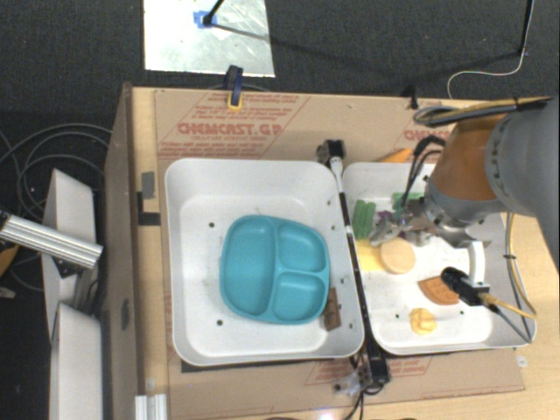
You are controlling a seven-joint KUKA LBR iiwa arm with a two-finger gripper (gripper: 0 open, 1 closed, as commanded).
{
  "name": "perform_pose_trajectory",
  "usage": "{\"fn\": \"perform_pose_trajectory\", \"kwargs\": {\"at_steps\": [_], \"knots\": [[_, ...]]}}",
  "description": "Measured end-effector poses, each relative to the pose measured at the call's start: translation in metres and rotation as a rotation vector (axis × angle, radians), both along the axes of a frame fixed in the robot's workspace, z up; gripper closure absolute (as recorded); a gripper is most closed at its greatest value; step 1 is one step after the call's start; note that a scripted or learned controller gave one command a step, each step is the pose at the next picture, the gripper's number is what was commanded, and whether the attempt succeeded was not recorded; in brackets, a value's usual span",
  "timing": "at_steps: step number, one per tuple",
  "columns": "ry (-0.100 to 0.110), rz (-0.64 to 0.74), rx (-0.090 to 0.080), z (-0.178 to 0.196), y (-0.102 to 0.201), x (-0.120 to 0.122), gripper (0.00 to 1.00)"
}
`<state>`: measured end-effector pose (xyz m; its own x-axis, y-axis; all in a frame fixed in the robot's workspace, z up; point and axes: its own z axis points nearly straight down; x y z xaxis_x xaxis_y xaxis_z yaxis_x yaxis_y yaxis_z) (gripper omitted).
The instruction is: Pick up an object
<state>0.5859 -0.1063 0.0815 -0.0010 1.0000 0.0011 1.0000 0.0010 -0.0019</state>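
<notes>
My gripper [388, 227] is low in the right bin [477, 332], near its left side. It sits between a green block [360, 215] on its left and a round tan piece [398, 257] just below it. A pale yellow piece [371, 258] lies partly under the tan one. Close to the wrist, a small dark green thing [402, 202] shows. An orange-brown slice [435, 290] and a small yellow lump [423, 321] lie further toward the bin's front. Nothing can be seen held.
The left bin [197, 199] holds a blue divided plate [276, 269], and a small brown piece [332, 310] lies by that bin's right wall. An orange thing [395, 156] pokes out behind the right bin's back rim. The grey arm [507, 160] covers the right bin's back right part.
</notes>
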Motion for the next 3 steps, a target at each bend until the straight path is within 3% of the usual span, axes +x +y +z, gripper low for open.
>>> {"fn": "perform_pose_trajectory", "kwargs": {"at_steps": [1,2,3], "knots": [[0.003,-0.001,0.001,0.002,0.018,-0.052,0.00],[-0.012,-0.005,-0.009,0.008,-0.086,0.022,0.00],[0.005,0.004,0.001,0.003,-0.038,0.060,0.00]]}}
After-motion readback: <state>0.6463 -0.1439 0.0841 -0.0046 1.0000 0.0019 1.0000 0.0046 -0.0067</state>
